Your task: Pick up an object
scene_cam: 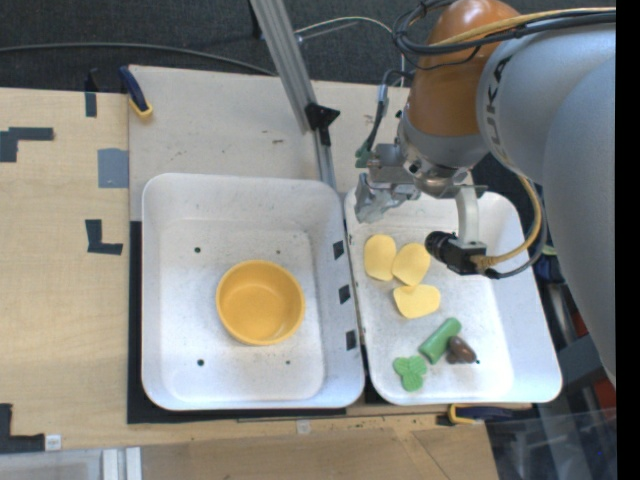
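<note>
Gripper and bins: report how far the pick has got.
Done: the arm has reached over the right bin, with the gripper at its back edge. In hand: nothing visible between the fingers. Left: the whole pick. The three yellow pieces, the green piece and the small brown object lie on that bin's floor, and the yellow bowl sits in the left bin.

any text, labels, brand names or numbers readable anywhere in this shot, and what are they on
"KU": dark raised letters running sideways on the grey arm casing, cut off by the orange band; the rest of the word is not readable.
No print shows on the left bin, the right bin, the yellow bowl or the bench; its dark tape marks are shapes, not letters.
</note>
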Motion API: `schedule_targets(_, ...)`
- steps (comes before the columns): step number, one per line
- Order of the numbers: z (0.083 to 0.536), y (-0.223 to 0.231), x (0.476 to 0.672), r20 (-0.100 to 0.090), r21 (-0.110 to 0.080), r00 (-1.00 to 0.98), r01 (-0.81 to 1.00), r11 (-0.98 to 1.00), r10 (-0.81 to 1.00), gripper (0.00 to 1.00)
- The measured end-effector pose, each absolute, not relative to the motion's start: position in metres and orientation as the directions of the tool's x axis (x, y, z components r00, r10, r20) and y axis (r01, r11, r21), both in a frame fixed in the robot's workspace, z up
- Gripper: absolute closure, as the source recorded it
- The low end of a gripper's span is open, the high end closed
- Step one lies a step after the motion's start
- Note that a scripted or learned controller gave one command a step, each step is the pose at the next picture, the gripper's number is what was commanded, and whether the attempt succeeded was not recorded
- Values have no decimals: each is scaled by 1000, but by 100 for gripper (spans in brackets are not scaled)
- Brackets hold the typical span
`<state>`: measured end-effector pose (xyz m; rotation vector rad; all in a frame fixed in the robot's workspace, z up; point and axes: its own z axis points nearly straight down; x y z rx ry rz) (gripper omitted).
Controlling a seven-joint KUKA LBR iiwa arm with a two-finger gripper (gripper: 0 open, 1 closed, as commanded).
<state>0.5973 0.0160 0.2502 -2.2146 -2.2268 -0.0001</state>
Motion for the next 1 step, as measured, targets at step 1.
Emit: schedule_targets(1, 232, 60, 621, 0, -2, -5, 1000, 5, 1000, 100)
